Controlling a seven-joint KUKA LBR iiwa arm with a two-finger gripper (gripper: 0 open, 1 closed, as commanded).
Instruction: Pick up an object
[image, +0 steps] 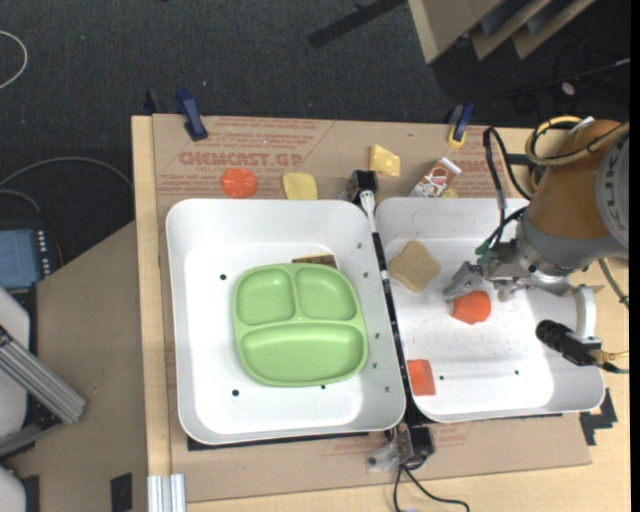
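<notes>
A small orange-red block (420, 376) lies nearest the camera, at the front-left corner of the right bin (520, 395), close against the wall it shares with the left bin (195, 330). Behind it on the same bin's white floor sits a rounded orange-red object (473, 308), possibly a toy tomato, and the gripper (463, 284) hangs directly above and just behind it, reaching in from the right on the grey arm with its orange band (565, 195). The gripper's grey fingers (462, 277) point down and toward the left, ending right at the upper edge of the orange-red object; whether they are spread wide, pinched narrow or closed on it I cannot tell from this slant, and nothing is plainly seen between them. A tan, bread-like piece (414, 267) rests nearer the back-left of the right bin, just beside the gripper and apart from the orange-red object. The left bin carries a green divided plate (298, 325) lying flat near its middle, with a small brown item (315, 261) showing at the plate's far rim. Behind the bins, on the cardboard-covered bench (160, 180), lie an orange disc (239, 182), a pale yellow piece (299, 185), a yellow wedge (385, 160) and a small printed packet (435, 180).
</notes>
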